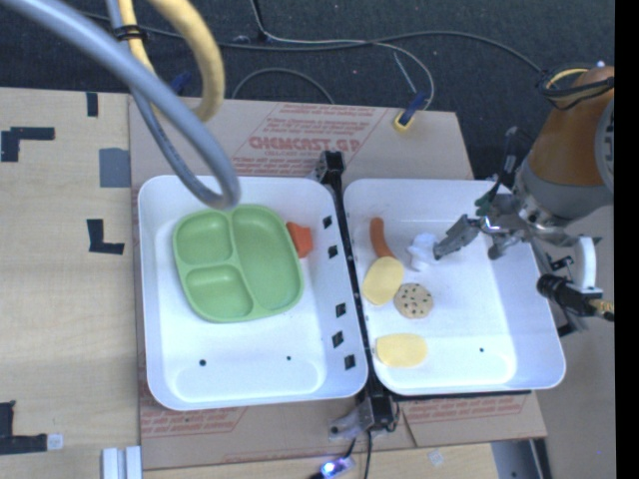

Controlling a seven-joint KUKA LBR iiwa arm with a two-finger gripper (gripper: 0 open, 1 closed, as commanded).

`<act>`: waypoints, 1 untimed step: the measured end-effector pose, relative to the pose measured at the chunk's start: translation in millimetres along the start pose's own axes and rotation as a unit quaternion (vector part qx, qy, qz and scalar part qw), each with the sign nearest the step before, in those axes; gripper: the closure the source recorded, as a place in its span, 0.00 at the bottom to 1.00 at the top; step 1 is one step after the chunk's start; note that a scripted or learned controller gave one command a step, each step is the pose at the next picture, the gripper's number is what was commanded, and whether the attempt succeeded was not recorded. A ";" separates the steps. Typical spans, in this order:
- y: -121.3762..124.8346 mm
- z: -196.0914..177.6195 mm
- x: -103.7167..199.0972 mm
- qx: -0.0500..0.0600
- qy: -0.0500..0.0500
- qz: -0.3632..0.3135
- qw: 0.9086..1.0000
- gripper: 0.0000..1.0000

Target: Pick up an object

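Note:
My gripper (466, 252) hangs over the middle of the right bin (519, 367), open, with bare bin floor showing between its fingers. Its left fingertip (441, 251) is right next to a small white object (423, 251). Left of that lie an orange-red sausage (377, 236), a pale yellow piece (382, 280), a speckled cookie (412, 300) and a second yellow piece (401, 349). In the left bin (240, 387) rest a green divided plate (238, 262) and a small orange object (300, 238) at the plate's right edge.
A grey hose (150, 98) and a yellow hose (195, 28) cross above the left bin's far corner. A black divider (344, 287) runs between the bins. The grey and orange arm (569, 158) stands over the right bin's far right side.

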State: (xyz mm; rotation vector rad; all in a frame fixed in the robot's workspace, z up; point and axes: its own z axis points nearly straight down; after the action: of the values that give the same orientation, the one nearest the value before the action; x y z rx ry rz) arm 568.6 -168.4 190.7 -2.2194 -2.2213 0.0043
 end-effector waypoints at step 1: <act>1.5 48.4 -8.9 0.000 0.000 0.000 1.000 0.00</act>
State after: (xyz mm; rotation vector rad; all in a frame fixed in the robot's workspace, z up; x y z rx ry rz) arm 569.9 -177.4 142.3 -2.2198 -2.2214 0.0042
